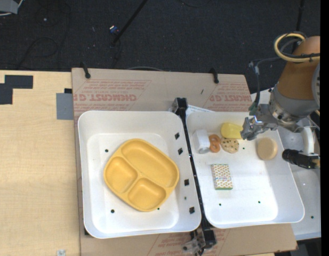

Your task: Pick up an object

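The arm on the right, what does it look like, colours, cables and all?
The arm is grey with a broad orange band above the wrist. A yellowish cable loops at its top and a dark cable runs down its side. Its tool is small, grey metal.

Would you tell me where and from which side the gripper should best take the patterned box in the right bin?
Probably from above, across the long sides of the patterned box. It lies flat and apart from the other things in the right bin, so its narrow width suits the gripper.

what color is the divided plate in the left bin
Yellow; the divided plate shows clearly in the camera view.
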